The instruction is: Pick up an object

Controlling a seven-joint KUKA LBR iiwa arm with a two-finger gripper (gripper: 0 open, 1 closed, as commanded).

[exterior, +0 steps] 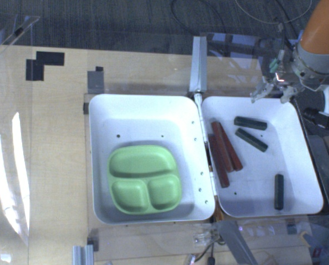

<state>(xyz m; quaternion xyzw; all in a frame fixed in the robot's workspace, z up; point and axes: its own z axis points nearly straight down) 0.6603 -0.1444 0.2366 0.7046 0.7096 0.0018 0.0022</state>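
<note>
Our tool [273, 91] hangs above the right bin's [311, 200] far rim, fingers spread and carrying nothing. We judge the nearest target is the dark stick [250, 123] just below it, with a second [251, 139] beside that. To grasp well, we should descend centred over one stick, fingers straddling its narrow width, clear of the brown bars [224, 148]

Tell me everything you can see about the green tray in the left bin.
The green tray is a pale green, matte, plastic-looking divided plate with rounded corners. It has three compartments: one long one across the far side and two smaller ones side by side nearer the camera. It lies flat, right side up, on the floor of the left bin, toward the near side and slightly rotated. Nothing rests in it, and the gripper is well away from it, at the right bin's far edge.
</note>
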